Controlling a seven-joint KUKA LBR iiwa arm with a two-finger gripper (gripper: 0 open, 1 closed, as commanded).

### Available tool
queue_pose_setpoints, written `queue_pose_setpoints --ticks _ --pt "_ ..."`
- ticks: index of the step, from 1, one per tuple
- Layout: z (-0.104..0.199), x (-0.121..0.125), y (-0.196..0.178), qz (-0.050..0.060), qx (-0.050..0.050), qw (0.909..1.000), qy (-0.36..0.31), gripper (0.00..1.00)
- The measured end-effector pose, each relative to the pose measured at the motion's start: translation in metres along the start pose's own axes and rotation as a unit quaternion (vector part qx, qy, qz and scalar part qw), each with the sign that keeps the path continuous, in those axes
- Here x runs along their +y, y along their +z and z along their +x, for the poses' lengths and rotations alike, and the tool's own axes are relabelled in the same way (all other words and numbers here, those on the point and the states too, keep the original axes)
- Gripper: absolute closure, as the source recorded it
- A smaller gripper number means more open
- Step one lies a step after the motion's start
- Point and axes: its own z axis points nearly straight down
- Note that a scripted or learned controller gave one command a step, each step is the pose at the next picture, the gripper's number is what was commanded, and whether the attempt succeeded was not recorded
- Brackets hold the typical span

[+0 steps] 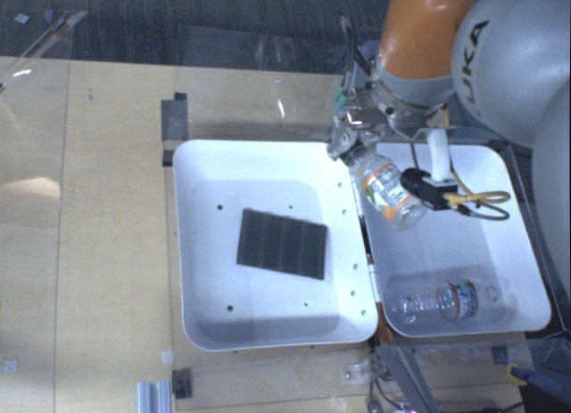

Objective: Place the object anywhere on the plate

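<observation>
A dark ribbed rectangular plate (282, 243) lies flat in the middle of the left bin (201, 170). My gripper (351, 146) hangs over the divide between the two bins, at their far edge. It is shut on the neck of a clear plastic bottle (391, 192) with an orange and white label. The bottle slants down and to the right from the fingers, its body over the left side of the right bin (513, 224). It sits up and to the right of the plate, apart from it.
A second clear plastic bottle (442, 300) with a red and blue label lies on its side near the front of the right bin. The arm's grey and orange body fills the upper right. A bare wooden bench surrounds the bins.
</observation>
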Motion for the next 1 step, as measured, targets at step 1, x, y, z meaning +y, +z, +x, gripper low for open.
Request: queue_pose_setpoints --ticks 1 --pt "0.0166 -0.0015 0.1001 0.003 0.001 0.9982 -0.061 1.00"
